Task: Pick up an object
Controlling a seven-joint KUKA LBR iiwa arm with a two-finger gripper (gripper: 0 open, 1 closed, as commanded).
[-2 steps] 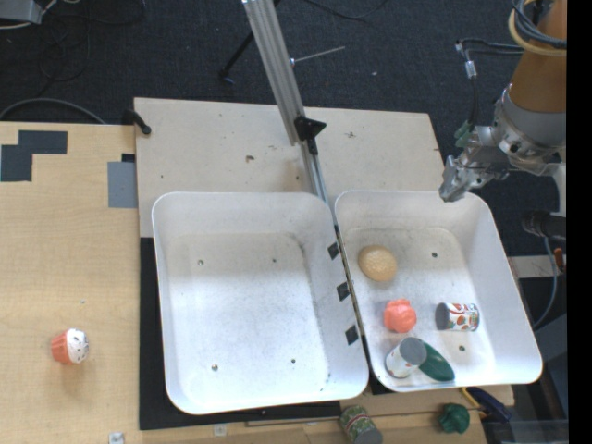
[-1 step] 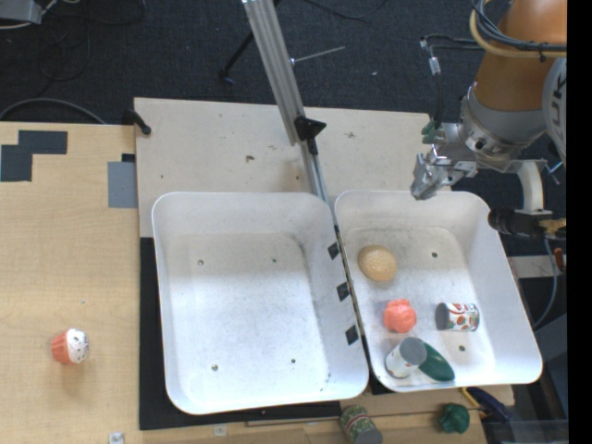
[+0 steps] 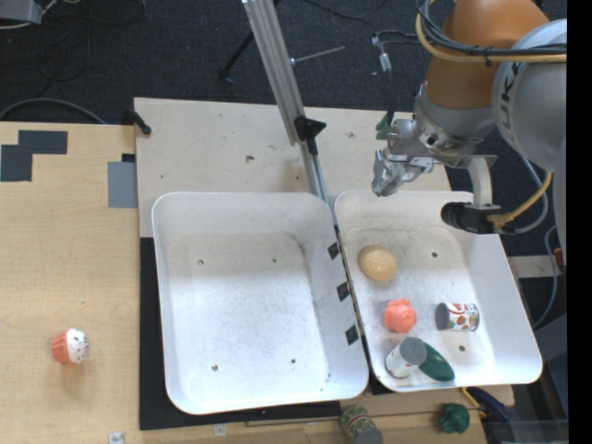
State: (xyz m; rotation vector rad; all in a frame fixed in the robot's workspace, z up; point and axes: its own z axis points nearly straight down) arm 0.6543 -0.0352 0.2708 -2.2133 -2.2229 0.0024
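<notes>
- Your two-finger gripper [image 3: 387, 185] hangs over the right white bin's [image 3: 518, 340] far rim; finger state cannot be told.
- Risk: the smooth tan egg-shaped object [image 3: 377, 263] may roll from a pinch.

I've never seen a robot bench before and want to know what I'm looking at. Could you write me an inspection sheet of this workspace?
Surface: left bin and right bin, white, side by side.
Job's things: in right bin, tan ball, orange-red ball, small can, cup touching green piece.
Clutter: small orange-white toy on wooden bench, left of bins.
Gripper: gripper above right bin's far edge, holding nothing.
Cables: looped around orange band.
Surroundings: slanted aluminium rail, dark floor.
</notes>
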